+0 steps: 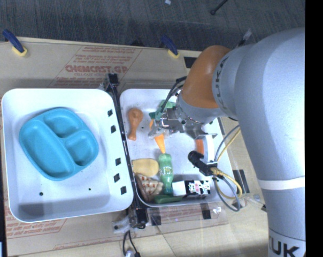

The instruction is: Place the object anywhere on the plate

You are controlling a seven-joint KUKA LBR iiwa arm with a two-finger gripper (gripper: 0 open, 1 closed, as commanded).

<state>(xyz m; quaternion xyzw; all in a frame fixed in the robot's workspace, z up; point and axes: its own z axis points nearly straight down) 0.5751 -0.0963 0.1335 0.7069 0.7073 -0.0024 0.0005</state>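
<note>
One orange carrot (159, 142) just below claw (162, 123), right bin (130, 98).

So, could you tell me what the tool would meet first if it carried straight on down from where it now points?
Most likely the orange carrot, lying just under the tool in the right bin; depth is hard to judge from this slanted view.

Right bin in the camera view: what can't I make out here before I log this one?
- The hand: the wrist covers it, so its grip cannot be judged.
- The orange piece below the hand: partly covered, so whether it is held is unclear.
- Right bin: its right side lies under the arm.
- The items at the bin's front: crowded together, too small to identify.
</note>
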